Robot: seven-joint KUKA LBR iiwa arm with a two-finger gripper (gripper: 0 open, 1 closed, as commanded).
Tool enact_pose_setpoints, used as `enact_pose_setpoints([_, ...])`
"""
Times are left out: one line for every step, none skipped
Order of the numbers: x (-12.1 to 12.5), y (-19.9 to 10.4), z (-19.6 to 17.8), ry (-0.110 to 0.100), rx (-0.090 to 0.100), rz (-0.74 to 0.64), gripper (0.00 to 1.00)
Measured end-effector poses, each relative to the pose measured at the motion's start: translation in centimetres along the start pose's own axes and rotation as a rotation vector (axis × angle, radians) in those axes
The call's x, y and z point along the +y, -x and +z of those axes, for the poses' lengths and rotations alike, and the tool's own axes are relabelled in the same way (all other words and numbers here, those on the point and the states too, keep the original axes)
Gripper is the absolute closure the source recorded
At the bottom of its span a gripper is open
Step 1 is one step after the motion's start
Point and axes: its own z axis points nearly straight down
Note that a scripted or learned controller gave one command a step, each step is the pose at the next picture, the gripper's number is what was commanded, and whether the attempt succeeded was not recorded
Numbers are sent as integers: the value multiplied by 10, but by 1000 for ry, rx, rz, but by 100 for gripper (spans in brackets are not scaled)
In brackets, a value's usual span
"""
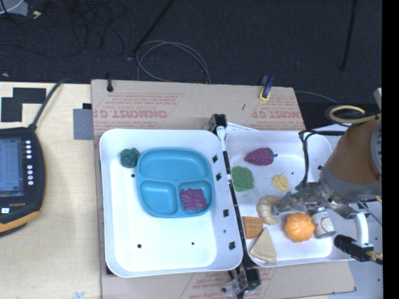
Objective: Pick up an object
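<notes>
The jaws point(288, 202) hung low in the right bin point(293, 148); their state could not be told. An orange point(299, 227), a croissant point(268, 208) and a small can point(323, 223) crowded them, leaving open floor only toward the far wall.

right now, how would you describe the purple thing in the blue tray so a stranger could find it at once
Start at the left white bin, which holds a blue divided tray. Look in the tray's lower right compartment: the purple piece lies there, a small, lumpy, magenta-purple cluster. Its only near neighbour is a dark green lump outside the tray at the bin's upper left, and the other purple item lies in the right bin.
</notes>
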Motion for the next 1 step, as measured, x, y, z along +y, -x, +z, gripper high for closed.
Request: enact_pose_setpoints([-42, -67, 11, -2, 2, -10, 0])
